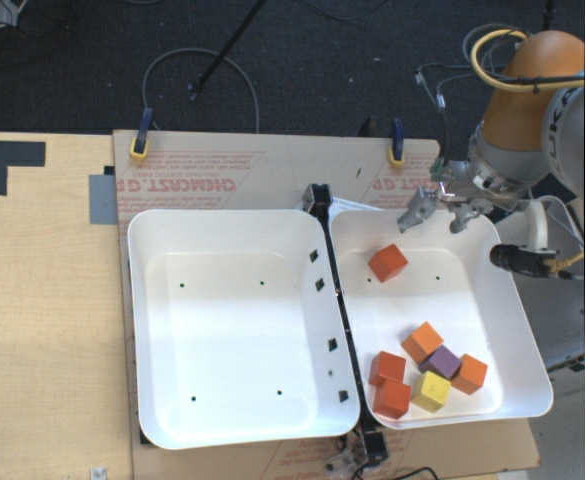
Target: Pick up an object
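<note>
Claw (438,214) spread open, pointing down; arm reaching from right.

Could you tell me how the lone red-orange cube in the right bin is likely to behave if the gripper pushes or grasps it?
The red-orange cube has flat faces, so it would probably slide, not roll. It looks rigid, likely holding its shape when squeezed. Standing apart from the cluster, it should leave the open gripper room on either side.

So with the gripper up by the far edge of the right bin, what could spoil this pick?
The gripper hangs above the right bin's far rim, so a straight descent could strike it. The lone red block lies apart from the fingers and tilted. The other blocks sit tightly clustered; fingers might hit neighbours or push several instead of gripping one.
</note>
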`<state>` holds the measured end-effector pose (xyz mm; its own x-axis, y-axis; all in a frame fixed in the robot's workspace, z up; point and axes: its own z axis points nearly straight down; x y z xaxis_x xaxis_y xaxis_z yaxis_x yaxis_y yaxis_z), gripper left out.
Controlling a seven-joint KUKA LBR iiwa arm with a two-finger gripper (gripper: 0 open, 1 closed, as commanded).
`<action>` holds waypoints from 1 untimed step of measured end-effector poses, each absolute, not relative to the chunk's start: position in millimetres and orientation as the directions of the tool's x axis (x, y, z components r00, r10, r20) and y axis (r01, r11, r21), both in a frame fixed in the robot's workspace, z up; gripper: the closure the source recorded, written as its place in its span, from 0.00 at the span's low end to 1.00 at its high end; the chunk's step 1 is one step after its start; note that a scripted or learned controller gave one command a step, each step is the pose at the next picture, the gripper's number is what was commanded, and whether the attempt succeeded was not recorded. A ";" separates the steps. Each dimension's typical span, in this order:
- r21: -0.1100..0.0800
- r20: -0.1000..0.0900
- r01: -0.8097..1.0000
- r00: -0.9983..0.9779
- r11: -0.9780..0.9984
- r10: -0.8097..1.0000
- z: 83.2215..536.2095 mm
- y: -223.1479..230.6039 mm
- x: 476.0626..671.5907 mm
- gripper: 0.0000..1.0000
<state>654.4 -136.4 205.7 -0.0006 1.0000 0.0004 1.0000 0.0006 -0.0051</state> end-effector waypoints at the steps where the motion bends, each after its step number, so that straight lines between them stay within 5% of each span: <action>1: 0.000 0.000 1.000 -0.001 0.001 1.000 118.8 -143.5 664.6 0.00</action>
